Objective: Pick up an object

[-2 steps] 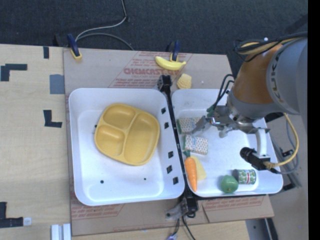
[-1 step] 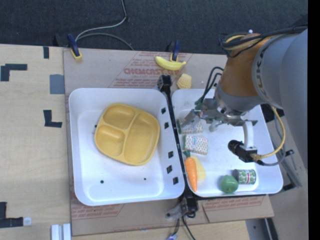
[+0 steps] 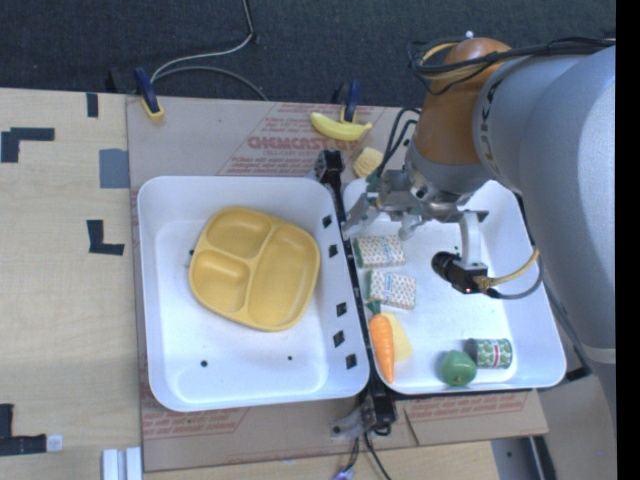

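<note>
Early in the task, by the look of it, with no sign of anything lifted or carried. Reaching in from the right and poised low over the back left part of the right bin (image 3: 535,298), with the end effector (image 3: 400,216) tucked beneath the grey wrist and its orange band. Cannot tell whether released or clenched, since the wrist housing hides that from this slant. Cannot tell either whether touching the nearest patterned packet (image 3: 380,251) or stopping just short of it.

Plenty to choose from in that bin:
- a second patterned packet (image 3: 392,288) just in front of the first
- a carrot (image 3: 382,346) along the left wall, near the front
- a pale yellow piece (image 3: 402,340) touching the carrot's right side
- a green ball (image 3: 457,368) and a small can (image 3: 490,352) side by side at the front right

Over in the left bin (image 3: 160,298), just a yellow divided plate (image 3: 255,268), lying flat and well apart from the arm. Behind the bins, on the bench (image 3: 60,268), a banana (image 3: 340,126) and a small yellow block (image 3: 368,161), both outside the bins.

Judged from the position, aiming at the first packet, the closest thing to the end effector. Done so far: at most the approach. Left to do: settle onto the target, close on it, and raise it clear of the bin floor. Worth watching for a miss, given how flat the packet lies and how close it sits to the dividing wall.
</note>
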